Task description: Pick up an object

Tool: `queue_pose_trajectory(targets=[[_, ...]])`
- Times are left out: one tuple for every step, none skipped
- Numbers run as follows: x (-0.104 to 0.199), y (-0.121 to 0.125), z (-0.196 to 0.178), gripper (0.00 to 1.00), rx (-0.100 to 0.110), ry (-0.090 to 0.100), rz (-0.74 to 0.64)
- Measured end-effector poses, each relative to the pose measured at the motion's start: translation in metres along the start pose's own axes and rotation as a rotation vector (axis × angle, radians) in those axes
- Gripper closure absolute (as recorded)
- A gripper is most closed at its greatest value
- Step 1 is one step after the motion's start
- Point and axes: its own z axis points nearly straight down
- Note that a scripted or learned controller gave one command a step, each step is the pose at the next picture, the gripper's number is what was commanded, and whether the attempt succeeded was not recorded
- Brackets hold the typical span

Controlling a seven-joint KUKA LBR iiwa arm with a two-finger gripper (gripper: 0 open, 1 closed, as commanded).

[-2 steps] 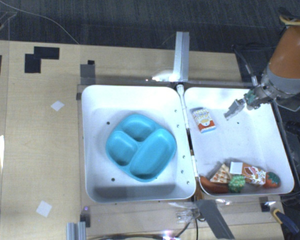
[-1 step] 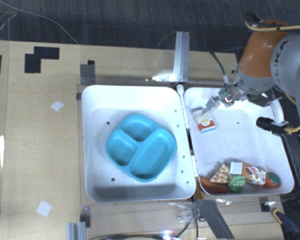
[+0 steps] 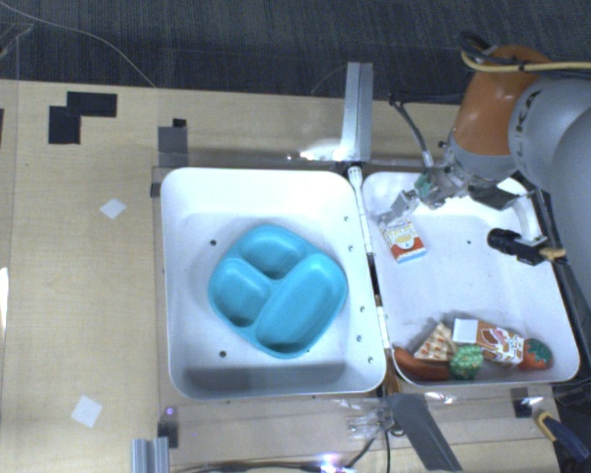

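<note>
gripper (image 3: 411, 203) sits just above the small carton (image 3: 402, 239) in the right bin (image 3: 561, 308); finger state cannot be told. recommend descending squarely, centred over carton.

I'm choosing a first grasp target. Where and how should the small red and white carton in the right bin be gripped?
Likely across the small carton's two long sides, coming straight down. It seems to lie flat and apart from the food pile, with bare bin floor on both sides. The gripper hangs just above its upper end.
</note>
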Motion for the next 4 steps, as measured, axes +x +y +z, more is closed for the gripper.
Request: queue_pose_trajectory(targets=[[0.0, -0.004, 0.002, 0.0, -0.013, -0.004, -0.004], [0.009, -0.015, 0.005, 0.0, -0.012, 0.0, 0.333], [0.005, -0.014, 0.004, 0.0, -0.018, -0.004, 0.201], [0.008, -0.019, 0.004, 0.0, -0.019, -0.008, 0.109]])
